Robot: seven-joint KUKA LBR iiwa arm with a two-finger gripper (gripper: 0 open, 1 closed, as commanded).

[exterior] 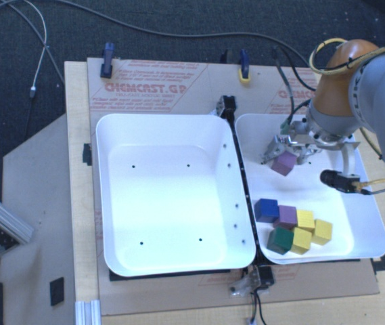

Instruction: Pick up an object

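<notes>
Just under the claw [288,151], over the far part of the right bin [375,215]: a purple cube [284,162], pinched between the metal fingers and tilted, seemingly clear of the bin floor though hard to confirm from this slanted view

Claw narrow, clamped on that cube; grip apparently on the upper part only, most of the cube hanging below the fingertips

Risks, as a judgement: a shallow, off-centre hold, so a slip or a twist out of the fingers under any quick lift or swing; a drop from there likely back into the right bin, perhaps onto the cluster nearer the camera than the claw, scattering it; a swing leftward from the claw could clip the raised rims where the two bins meet, and a knock there could jar the cube loose

Nearer the camera than the claw, well apart from it: a blue cube [267,210], a second purple cube [287,216], a green cube [281,240] and three yellow cubes [310,230], packed touching one another. Left of the claw, past the rims: the left bin [111,202]

Hard to make out: exact fingertip contact on the cube, blurred by glare and metal clutter; far side of the cube hidden by the wrist; arm [375,80] cut off at the frame's right; black fitting [341,180] right of the claw, purpose unclear
</notes>
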